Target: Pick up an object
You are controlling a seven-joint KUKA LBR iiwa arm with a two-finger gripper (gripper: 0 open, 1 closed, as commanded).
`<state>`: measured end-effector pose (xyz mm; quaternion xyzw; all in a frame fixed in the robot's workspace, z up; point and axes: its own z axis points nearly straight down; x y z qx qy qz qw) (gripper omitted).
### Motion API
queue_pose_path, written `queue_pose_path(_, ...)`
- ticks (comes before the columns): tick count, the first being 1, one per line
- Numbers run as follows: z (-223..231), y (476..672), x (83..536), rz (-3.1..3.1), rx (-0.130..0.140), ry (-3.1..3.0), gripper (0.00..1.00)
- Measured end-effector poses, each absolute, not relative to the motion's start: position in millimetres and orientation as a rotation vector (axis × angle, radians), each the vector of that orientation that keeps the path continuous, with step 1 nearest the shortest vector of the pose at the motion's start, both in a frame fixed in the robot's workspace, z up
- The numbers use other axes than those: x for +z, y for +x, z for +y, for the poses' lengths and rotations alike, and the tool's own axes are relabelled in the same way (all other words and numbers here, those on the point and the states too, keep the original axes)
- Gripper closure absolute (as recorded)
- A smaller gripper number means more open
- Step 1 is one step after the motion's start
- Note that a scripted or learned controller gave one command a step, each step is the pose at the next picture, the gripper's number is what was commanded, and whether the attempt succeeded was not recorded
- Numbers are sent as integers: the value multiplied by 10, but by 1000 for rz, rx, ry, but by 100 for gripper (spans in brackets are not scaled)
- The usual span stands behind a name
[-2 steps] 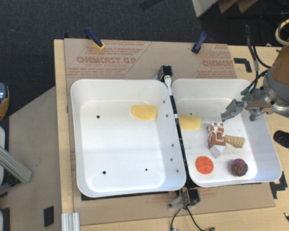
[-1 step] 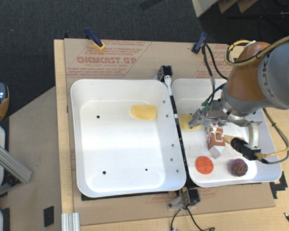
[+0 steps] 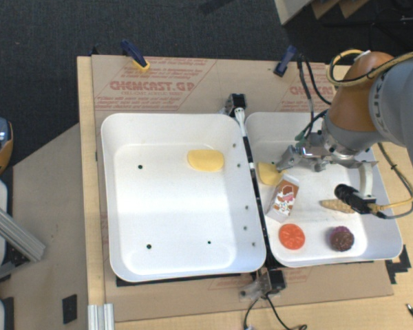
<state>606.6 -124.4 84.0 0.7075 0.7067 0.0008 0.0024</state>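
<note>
1. The left bin holds one pale yellow oval piece, smooth and flat-lying, in its upper right part. Bare floor lies open to its left and below.
2. Across the divide, a second yellow lump sits in the right bin, tight against the left wall (little room on that side).
3. Just below the lump lies a tilted red-and-white carton. An orange-red round piece lies near the front wall.
4. The gripper hangs just right of the yellow lump. I cannot tell whether it is wide or narrow, and nothing shows held in it.
5. A dark purple round piece sits toward the front right, apart from the others.
</note>
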Motion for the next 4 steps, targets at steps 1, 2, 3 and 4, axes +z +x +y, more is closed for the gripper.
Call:
queue_pose_path(1,-1158,5817,862,2220,1,2223,0)
queue_pose_path(2,-1170,6124,851,2220,3,2217,0)
queue_pose_path(3,-950,6626,854,2222,6,2213,0)
queue_pose_path(4,18,6694,1933,2226,18,2205,0)
